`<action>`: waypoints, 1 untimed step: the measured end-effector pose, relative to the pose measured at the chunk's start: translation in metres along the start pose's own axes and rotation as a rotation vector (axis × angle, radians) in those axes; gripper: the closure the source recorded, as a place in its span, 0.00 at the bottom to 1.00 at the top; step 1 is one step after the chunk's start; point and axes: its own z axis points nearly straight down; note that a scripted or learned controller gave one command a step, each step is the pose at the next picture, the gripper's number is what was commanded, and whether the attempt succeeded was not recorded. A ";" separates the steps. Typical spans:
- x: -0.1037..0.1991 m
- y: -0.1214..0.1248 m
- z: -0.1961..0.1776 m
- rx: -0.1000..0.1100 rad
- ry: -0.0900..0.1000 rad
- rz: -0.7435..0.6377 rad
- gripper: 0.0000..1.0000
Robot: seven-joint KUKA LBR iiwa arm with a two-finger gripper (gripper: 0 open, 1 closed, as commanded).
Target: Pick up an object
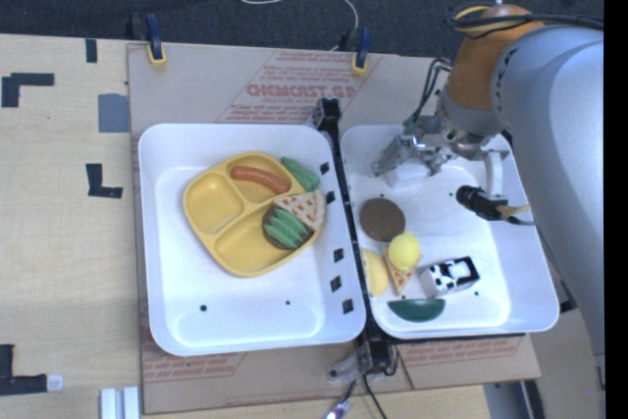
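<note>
we find the end effector (404,155) released and holding nothing over the right bin's (525,304) far part. the brown disc (382,218) lies nearest; the approach step applies. next: descend and clench.

Pincer (404,156) above right bin (520,309) (toys below).
</note>
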 end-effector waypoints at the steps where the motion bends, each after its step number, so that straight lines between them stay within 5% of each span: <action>1: 0.027 -0.103 -0.001 0.004 0.000 0.006 0.00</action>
